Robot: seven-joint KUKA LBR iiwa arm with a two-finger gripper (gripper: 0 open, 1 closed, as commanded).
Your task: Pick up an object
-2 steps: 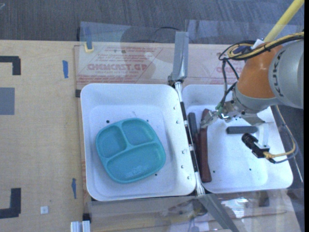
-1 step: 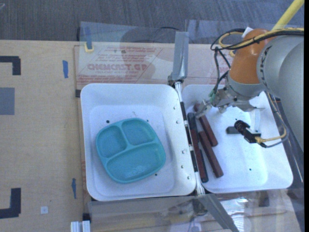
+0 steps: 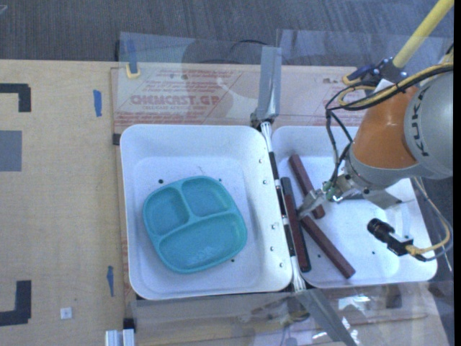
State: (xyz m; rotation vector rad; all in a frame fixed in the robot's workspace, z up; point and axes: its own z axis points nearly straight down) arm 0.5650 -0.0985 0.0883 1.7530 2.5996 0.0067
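Firstly, you have the tan bench (image 3: 57, 215), marked with black corner brackets (image 3: 21, 96) along its left side. At its back edge lies a clear sheet (image 3: 216, 85) whose red print reads CHEMCAST GP. In front of that sheet the left bin (image 3: 137, 150) and the right bin (image 3: 382, 265) sit side by side, their inner walls touching. Over the right bin you see the arm (image 3: 382, 143) reaching in, orange band uppermost, and the grey shell beside the band shows the letters KUK at the frame's edge. A teal divided plate (image 3: 194, 223) with three compartments lies flat in the left bin. In the right bin a dark bar (image 3: 297, 240) runs along the left wall. An upper brown stick (image 3: 301, 173) slants beside it, and a lower brown stick (image 3: 331, 249) angles toward the near right. The gripper (image 3: 315, 206) sits low at the near end of the upper brown stick, apparently touching it, just above the lower one's top end. You cannot tell whether it is clamped or released, or whether it has the stick. A strip of blue tape (image 3: 97, 103) sticks to the bench left of the sheet, and a small yellow clip (image 3: 132, 69) sits at the sheet's far left corner.
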